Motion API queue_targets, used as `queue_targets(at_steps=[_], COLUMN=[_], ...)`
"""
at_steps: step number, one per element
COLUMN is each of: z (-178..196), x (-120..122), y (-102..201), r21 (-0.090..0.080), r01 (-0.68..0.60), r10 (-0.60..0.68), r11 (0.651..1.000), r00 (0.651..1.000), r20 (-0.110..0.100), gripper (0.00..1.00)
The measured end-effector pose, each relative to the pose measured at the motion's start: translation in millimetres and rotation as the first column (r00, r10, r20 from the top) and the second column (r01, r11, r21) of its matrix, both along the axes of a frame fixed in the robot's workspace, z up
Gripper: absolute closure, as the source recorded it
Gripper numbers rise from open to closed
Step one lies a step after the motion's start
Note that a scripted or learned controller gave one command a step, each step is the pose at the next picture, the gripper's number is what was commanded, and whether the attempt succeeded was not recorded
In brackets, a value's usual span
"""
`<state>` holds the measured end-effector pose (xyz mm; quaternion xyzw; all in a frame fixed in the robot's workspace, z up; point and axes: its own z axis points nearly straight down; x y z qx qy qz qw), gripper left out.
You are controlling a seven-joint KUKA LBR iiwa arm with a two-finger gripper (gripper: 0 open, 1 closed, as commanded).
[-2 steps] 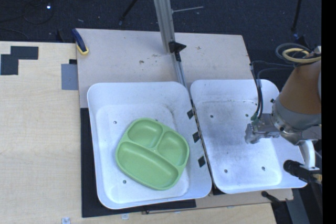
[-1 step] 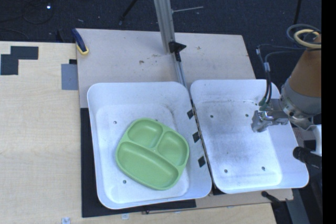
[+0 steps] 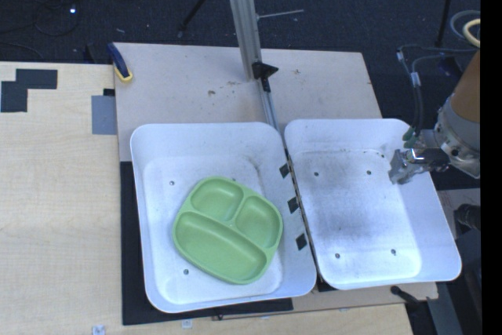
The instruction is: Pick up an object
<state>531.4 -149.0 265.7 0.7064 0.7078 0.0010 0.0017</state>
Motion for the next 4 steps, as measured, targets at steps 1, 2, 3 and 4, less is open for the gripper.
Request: queue_targets(at_steps=[1, 2, 3, 4], z=[-1.1, -16.8, -13.4, -28.3], x=[-14.5, -20.1, -29.6, -29.5], y=[57.7, 116.3, 174.4, 225.6], r21=[0.004, 0.004, 0.004, 0.002], r01=[-0.003, -0.004, -0.005, -0.004], r10=[0.003, 0.004, 0.005, 0.004], r11=[1.0, 1.0, 1.0, 1.0], r00=[1.0, 1.0, 1.0, 1.0], r20=[-0.007, -0.009, -0.009, -0.011], gripper=[1.0, 1.0, 1.0, 1.0])
